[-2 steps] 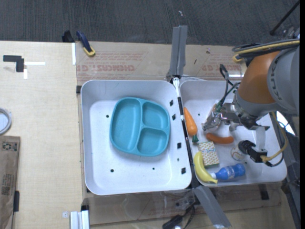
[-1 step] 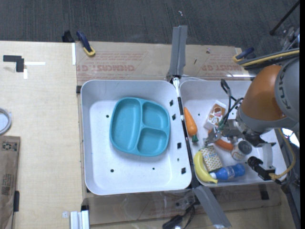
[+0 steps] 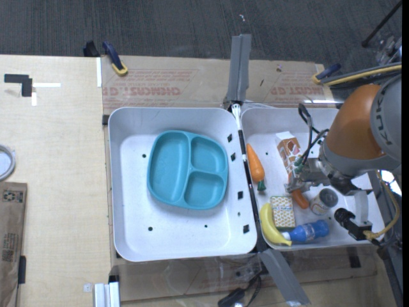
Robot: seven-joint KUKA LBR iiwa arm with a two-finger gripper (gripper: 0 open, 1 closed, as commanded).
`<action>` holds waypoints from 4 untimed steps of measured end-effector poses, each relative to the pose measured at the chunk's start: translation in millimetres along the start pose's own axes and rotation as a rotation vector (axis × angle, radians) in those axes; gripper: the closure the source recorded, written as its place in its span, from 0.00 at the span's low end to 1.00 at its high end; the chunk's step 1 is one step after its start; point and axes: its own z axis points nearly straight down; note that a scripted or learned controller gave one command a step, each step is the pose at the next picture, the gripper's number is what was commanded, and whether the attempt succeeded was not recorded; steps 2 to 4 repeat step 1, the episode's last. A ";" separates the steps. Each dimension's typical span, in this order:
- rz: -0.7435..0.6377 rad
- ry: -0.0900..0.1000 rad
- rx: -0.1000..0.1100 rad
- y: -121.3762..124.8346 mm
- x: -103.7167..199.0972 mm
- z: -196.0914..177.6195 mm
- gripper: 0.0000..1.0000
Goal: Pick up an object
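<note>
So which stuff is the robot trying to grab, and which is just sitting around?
For the job: gripper, carrot, banana, small carton, blue bottle, cracker-like block.

Just lying about: blue divided plate, tape roll, clamps.

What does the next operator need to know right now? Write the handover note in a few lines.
Gripper: low in the right bin, among the objects; whether it is open or shut cannot be told, and no grasp is visible.
Right bin contents: carrot, small carton, banana, cracker-like block, blue bottle.
Left bin: a teal divided plate.
Done: arm lowered into the right bin.
Left: get an object between the jaws and lift it.
</note>
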 end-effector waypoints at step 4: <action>-0.007 -0.002 -0.002 50.5 28.9 -160.0 1.00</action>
